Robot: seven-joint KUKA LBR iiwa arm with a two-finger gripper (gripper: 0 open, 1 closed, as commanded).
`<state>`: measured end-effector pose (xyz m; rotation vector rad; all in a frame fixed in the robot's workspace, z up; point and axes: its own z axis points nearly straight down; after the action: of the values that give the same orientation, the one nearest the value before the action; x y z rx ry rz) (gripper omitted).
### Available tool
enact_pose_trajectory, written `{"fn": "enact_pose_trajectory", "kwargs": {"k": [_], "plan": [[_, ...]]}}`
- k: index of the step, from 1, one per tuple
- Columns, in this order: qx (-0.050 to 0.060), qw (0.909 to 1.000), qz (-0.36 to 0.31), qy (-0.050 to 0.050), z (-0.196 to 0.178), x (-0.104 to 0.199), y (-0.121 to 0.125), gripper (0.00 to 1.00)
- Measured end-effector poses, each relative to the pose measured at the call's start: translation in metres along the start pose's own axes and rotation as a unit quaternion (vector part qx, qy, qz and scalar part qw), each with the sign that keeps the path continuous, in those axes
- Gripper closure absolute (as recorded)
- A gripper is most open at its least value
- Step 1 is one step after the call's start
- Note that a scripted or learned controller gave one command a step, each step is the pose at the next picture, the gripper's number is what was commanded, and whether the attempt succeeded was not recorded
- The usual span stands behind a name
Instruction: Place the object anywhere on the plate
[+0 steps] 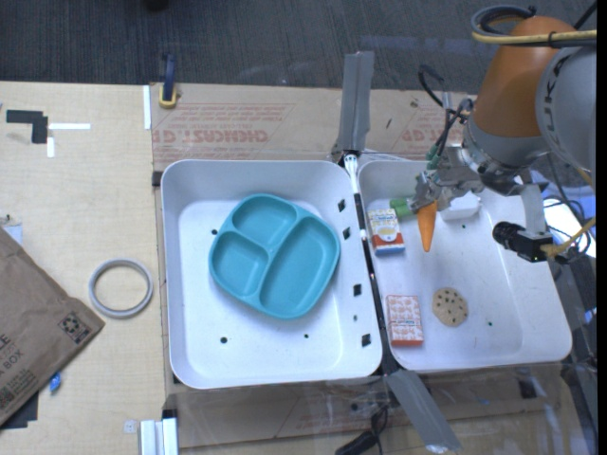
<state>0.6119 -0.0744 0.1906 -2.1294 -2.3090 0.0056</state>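
Bench, far left: a brown cardboard box (33,335) at the edge, and a roll of clear tape (120,286) lying flat beside it.
Left bin (185,349): a white tray holding a teal plate (275,255) with three sections, sitting near its middle.
Right bin (531,335): a small carton (385,230) near the divider, a red-patterned packet (405,318) below it, and a round cookie (450,306) just right of the packet.
Toy carrot (427,224): orange with a green top, hanging point down over the far part of the right bin, well apart from the plate.
Gripper (434,193): fingers pinched on the carrot's upper end.
Arm (531,93): grey and orange, reaching in from the right.
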Motion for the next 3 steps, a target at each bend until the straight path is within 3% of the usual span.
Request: {"fn": "enact_pose_trajectory", "kwargs": {"k": [1,2,3], "plan": [[-0.001,1.0000,-0.009,0.000,0.000,0.069,0.034,1.00],[0.001,0.9992,0.040,0.001,0.000,0.139,0.012,1.00],[-0.001,0.9988,0.048,0.000,-0.068,0.124,0.015,1.00]]}}
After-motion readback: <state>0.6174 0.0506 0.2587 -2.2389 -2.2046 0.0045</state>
